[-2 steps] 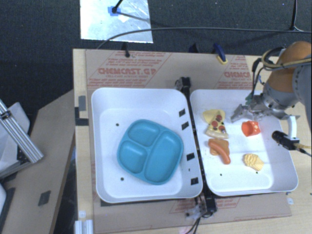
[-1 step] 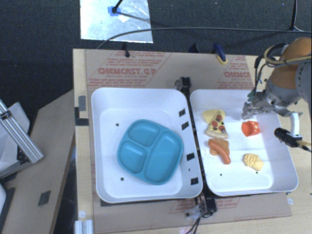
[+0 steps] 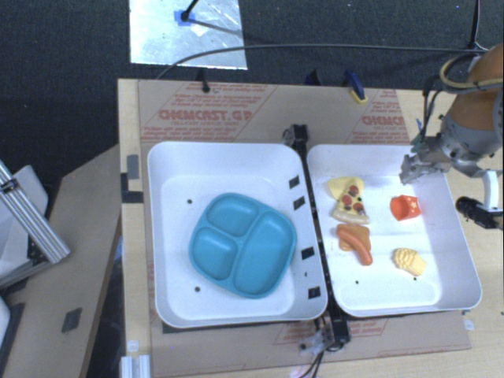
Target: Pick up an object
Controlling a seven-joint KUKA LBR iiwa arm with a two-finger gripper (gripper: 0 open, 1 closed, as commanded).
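Presently, gripper (image 3: 415,168) is seen over right bin's (image 3: 465,270) far right corner, above the red piece | fingers: state cannot be told | right bin: pizza slice (image 3: 348,199), red piece (image 3: 405,207), hot dog (image 3: 356,243), yellow ridged piece (image 3: 409,261), all lying apart | left bin (image 3: 169,211): blue divided plate (image 3: 242,244) is held.

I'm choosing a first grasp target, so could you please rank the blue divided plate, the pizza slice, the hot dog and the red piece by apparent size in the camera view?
1. blue divided plate, by far the largest
2. pizza slice
3. hot dog, close to the pizza slice, so that order is unsure
4. red piece
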